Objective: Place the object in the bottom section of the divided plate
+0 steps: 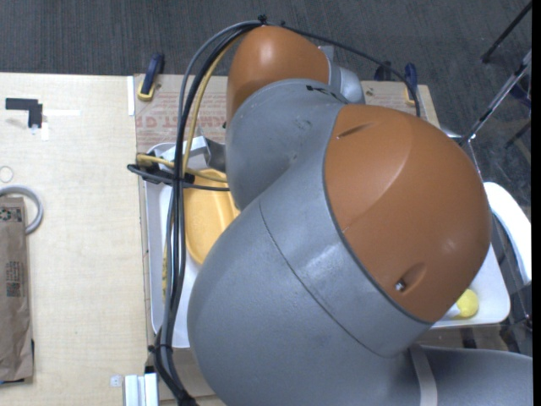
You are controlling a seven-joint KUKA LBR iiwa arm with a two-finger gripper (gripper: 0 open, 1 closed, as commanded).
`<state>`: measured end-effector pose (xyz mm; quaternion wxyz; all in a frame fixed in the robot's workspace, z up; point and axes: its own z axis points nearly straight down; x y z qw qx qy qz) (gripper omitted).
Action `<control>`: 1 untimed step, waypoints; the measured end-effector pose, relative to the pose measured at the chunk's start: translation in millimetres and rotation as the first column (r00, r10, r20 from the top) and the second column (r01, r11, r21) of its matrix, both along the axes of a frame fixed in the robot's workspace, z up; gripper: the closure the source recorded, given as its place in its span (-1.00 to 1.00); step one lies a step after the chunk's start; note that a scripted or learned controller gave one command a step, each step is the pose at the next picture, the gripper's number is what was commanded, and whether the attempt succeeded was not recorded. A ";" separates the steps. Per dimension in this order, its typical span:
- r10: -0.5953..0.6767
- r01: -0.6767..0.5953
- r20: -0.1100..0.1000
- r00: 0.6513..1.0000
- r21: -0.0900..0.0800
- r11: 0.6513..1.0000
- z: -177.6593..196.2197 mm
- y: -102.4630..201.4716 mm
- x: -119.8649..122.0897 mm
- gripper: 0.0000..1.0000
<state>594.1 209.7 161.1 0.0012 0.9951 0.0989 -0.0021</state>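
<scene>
Big grey and orange arm leaning low over the white bin, likely reaching toward the yellow plate. Can't tell about the tool, hidden under the arm. Small yellow thing at right, maybe the object.

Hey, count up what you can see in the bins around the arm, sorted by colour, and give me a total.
Yellow plate, mostly hidden by the arm: 1
Small yellow object at the right bin's edge: 1
White bins, partly seen: 2
Total: 4

One yellow plate, one small yellow object.
</scene>
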 end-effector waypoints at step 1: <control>0.000 0.000 0.000 1.000 0.000 1.000 0.2 -0.4 0.2 -1.00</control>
